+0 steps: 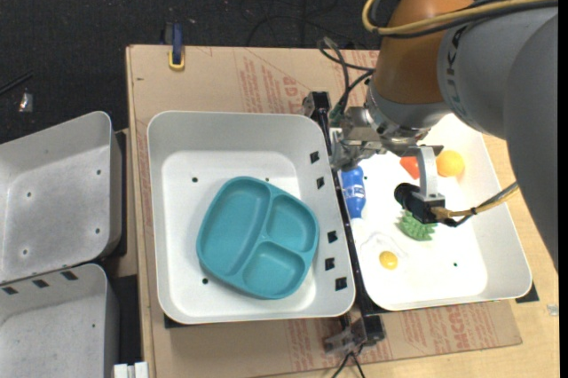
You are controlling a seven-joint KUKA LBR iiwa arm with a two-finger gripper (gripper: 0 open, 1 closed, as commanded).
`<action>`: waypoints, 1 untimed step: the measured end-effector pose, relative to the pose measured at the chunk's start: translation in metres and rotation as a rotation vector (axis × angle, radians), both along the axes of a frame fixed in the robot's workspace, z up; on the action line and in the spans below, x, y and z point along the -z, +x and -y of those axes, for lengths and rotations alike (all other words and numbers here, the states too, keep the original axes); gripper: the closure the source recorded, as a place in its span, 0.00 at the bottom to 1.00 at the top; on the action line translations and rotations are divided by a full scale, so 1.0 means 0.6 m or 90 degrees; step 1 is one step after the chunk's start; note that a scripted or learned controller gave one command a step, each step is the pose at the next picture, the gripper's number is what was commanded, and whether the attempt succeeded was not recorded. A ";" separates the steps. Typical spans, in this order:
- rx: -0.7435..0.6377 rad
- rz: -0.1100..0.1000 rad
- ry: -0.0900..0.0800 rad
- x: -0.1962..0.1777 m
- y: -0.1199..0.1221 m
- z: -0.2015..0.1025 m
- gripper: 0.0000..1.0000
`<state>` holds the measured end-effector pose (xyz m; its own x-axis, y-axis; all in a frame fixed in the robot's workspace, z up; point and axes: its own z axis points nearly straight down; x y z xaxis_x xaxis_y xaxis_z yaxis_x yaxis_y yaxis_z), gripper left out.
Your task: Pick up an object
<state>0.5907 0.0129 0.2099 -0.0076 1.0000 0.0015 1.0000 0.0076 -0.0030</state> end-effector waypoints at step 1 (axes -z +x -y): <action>0.001 0.000 0.000 0.001 -0.027 -0.080 1.00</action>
